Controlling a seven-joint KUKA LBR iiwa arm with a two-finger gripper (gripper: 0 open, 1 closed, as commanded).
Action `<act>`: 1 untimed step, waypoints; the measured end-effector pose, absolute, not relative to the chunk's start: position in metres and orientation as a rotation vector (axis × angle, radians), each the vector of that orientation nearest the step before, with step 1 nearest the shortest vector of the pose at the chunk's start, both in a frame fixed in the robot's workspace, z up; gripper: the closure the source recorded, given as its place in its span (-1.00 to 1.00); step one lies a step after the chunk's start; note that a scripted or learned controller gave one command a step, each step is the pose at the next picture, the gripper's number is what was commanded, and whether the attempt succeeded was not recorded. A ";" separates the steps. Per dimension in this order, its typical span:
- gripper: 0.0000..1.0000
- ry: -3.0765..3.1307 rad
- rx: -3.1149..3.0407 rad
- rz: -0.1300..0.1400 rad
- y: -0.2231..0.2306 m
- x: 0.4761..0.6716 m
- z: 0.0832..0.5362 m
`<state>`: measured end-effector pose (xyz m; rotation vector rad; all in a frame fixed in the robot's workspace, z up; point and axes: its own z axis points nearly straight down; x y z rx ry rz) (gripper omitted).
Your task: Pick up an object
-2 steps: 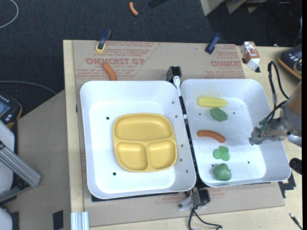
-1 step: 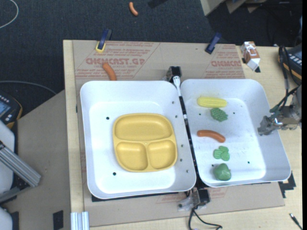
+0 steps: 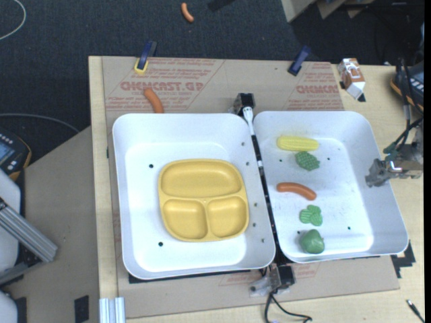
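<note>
Your left white bin holds a yellow three-compartment tray. The counter reads "CHEMCAST GP", partly cut off. In the right white bin lie a yellow corn cob, green pieces, and an orange sausage at its middle. The claw sits at that bin's right rim, too blurred to tell its spread.
</note>
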<state>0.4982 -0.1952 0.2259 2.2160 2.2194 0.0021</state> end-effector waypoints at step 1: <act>1.00 2.226 2.212 0.005 -0.149 0.510 0.234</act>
